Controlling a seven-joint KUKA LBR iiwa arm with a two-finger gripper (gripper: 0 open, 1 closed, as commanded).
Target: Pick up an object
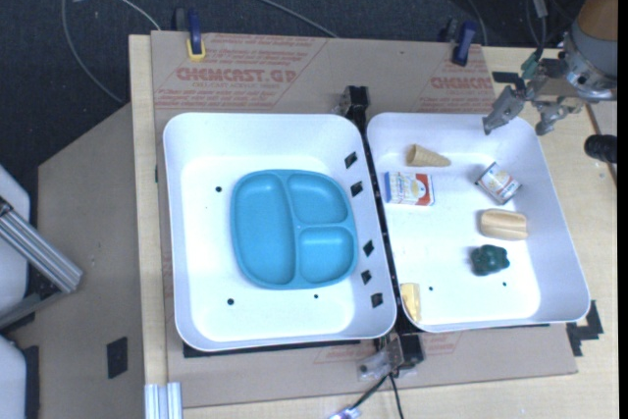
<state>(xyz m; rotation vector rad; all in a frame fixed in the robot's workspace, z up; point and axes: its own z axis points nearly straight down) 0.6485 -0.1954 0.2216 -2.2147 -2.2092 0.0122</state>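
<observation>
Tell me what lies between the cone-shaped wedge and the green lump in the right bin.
In the camera view, between wedge and green lump: bare white bin floor. The tan block sits just right of that line.

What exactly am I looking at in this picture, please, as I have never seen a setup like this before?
This is one camera fixed above a bench, looking down at a slant. On the bench sit two shallow white bins side by side: the left bin and the right bin. The grey machine at the upper right is a robot arm, and at its tip is the pincer, two fingers standing open above the right bin's far edge, with nothing between them. Its job is to pick something up.

The left bin holds a blue tray with three compartments. The right bin holds small items: a cone, a card, a small box, a tan block, a green lump and a yellow piece at the near left edge.
</observation>
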